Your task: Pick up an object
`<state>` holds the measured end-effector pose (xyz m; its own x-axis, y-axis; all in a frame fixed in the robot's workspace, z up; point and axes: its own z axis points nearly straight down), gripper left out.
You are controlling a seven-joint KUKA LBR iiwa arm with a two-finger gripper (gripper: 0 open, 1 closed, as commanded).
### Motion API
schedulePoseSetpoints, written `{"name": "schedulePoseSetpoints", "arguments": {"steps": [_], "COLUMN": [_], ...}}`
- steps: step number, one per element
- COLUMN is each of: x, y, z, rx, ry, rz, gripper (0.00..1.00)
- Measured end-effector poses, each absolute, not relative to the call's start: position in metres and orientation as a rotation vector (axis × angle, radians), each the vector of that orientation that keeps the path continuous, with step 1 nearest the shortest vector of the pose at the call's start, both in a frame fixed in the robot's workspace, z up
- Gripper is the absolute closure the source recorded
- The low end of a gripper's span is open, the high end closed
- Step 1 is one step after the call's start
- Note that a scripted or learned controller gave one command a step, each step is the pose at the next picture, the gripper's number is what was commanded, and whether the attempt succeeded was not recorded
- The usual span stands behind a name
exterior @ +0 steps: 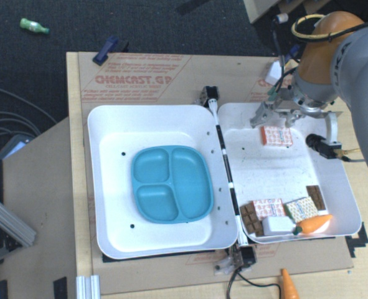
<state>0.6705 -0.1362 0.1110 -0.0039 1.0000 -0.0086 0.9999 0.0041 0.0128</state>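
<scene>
Board lettering (134, 78): "CHEMCAST G.P", red.
Left bin (103, 167): holds blue divided plate (171, 184).
Right bin (339, 185): patterned packet (276, 136) near far wall; snacks and carrot (314, 224) at near edge.
Gripper (277, 118): over packet; grip indiscernible.

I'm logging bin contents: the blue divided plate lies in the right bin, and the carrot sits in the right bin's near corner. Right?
Not quite. The camera view shows the blue divided plate in the left bin, not the right. The carrot does sit in the right bin's near corner.
</scene>
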Motion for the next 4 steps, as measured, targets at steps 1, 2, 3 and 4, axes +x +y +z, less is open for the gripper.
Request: {"name": "schedulePoseSetpoints", "arguments": {"steps": [1,2,3,4], "x": [0.669,0.670,0.670,0.671], "y": [-0.134,-0.136,-0.135,-0.135], "z": [0.089,0.101,0.101,0.111], "rx": [2.215,2.208,2.209,2.207], "ry": [2.219,2.215,2.215,2.214], "rz": [0.003,0.005,0.004,0.006], "gripper": [0.00,1.00,0.00,1.00]}}
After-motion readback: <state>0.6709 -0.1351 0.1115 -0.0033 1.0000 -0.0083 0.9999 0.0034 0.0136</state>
